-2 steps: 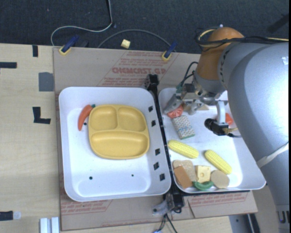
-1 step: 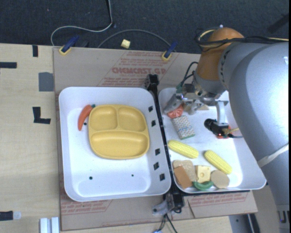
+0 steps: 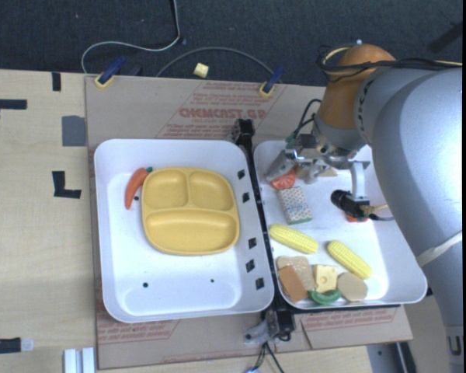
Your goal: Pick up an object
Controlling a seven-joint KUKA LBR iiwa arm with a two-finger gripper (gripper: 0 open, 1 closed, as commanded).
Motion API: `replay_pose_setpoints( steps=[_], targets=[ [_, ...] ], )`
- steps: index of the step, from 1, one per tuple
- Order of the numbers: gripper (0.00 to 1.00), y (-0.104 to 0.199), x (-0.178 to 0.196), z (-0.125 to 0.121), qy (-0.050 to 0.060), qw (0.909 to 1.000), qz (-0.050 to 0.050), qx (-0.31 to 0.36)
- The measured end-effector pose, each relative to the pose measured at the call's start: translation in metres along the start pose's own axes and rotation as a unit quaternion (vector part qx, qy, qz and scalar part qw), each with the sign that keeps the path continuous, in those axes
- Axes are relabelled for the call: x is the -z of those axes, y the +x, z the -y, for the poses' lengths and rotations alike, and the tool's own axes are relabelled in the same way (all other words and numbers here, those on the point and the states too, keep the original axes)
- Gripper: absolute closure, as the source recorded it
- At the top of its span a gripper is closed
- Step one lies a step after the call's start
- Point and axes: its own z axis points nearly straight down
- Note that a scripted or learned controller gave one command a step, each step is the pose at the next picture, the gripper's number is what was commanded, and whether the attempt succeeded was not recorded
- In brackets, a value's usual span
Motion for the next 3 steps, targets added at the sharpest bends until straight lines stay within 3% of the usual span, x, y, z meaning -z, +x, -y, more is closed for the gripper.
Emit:
replay_pose_setpoints(
  steps=[3],
  targets=[
    [0.0, -0.0026, 0.0001, -0.0001, 0.0, 1.0, 0.0, 0.0]
  ],
)
